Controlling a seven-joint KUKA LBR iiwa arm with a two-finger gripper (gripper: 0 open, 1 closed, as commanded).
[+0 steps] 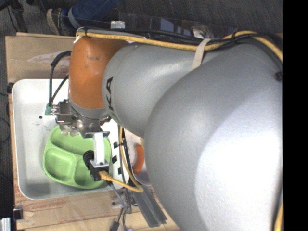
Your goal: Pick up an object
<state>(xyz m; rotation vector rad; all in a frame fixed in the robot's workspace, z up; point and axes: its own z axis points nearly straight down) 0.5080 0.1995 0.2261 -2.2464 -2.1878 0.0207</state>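
A light green divided dish [62, 162] lies in the near part of the left white bin [26, 129]. The grey arm with its orange band [89, 71] reaches over this bin from the right. Its wrist and gripper [79, 129] hang right above the far edge of the green dish. The wrist body hides the fingertips. An orange object [139, 157] peeks out beside the arm, at the right of the bin divider.
The big grey arm body covers the right bin and most of the bench. A yellow cable [122, 179] and a white and black fitting [98, 155] hang over the dish's right side. Bare bin floor shows at the left and far left.
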